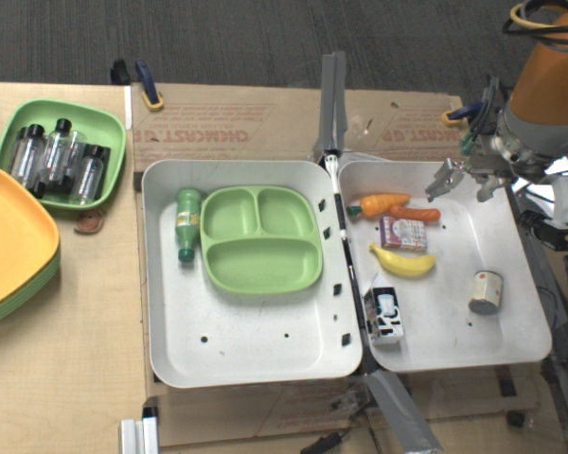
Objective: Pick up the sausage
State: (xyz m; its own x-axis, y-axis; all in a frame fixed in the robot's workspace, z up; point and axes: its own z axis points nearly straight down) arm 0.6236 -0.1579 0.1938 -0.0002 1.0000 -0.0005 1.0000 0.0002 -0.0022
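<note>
The cardboard (237, 132) behind the bins carries upside-down red lettering, apparently "CHEMCAST GP". In the right bin (511, 339) the sausage (415, 214) lies just behind a small purple box (404, 234), beside the carrot (382, 201), with a banana (403, 262) in front. Bare floor lies toward the right wall. The gripper (464, 180) hangs over the back rim, fingers spread, holding nothing.

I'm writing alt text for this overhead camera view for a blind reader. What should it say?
A grey robot arm's gripper hangs over the right white bin, near a red sausage lying beside a carrot, a small box and a banana. The left bin holds a green divided plate and a green bottle.
</note>
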